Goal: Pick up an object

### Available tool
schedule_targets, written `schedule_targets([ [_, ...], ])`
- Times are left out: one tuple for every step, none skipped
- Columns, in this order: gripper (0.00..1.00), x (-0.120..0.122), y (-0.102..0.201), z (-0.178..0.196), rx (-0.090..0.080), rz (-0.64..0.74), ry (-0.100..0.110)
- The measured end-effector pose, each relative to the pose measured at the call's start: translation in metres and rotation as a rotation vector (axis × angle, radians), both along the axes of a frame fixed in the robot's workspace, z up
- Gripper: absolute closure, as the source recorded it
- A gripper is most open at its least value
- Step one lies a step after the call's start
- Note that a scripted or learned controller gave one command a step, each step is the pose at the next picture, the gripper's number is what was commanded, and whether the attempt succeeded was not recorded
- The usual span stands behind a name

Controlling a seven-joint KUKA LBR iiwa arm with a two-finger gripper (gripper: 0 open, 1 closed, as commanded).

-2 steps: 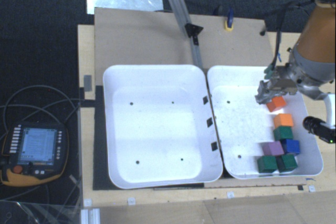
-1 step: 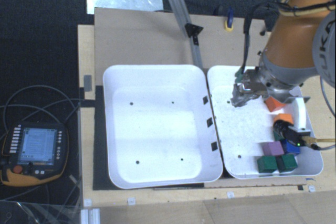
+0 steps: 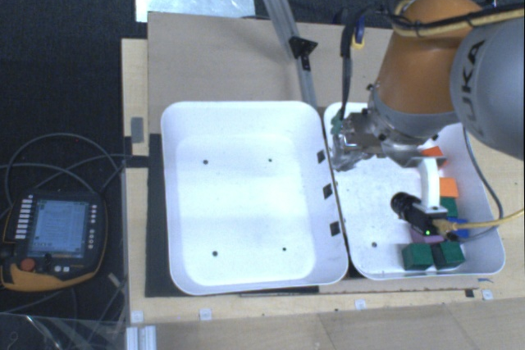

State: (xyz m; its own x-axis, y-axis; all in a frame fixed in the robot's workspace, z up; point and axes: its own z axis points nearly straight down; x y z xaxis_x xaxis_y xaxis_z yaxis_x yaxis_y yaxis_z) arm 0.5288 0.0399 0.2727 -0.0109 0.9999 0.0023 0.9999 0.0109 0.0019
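1. Green block (image 3: 417, 256) lies in the right bin (image 3: 369, 201), in the corner at the bottom right of the camera view.
2. A dark green block (image 3: 449, 256) lies in the same corner of the right bin and touches the first one.
3. An orange block (image 3: 449, 188) lies by the right wall of the right bin, a bit higher in the view than the two green ones.
4. Another small green block (image 3: 449, 207) touches the orange block on its lower side.
5. An orange bit (image 3: 431, 152) peeks out from under the arm (image 3: 426, 70), also by the right wall of the right bin.
6. The gripper (image 3: 349, 139) is over the top left corner of the right bin, close to its left wall.
7. It is too blurry to tell if the gripper is spread wide or squeezed tight.
8. The gripper is well apart from the green blocks and the orange block.
9. The big grey and orange arm covers the top part of the right bin.
10. The left bin (image 3: 246, 201) sits just beside the right bin, and their rims touch.
11. A control pad (image 3: 53, 238) with a screen lies well apart from the right bin, past the left bin.
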Motion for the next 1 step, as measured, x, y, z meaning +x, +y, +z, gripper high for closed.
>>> schedule_targets([
  [1.00,0.0054,0.0480,-0.0254,-0.001,-0.001,0.003],
])
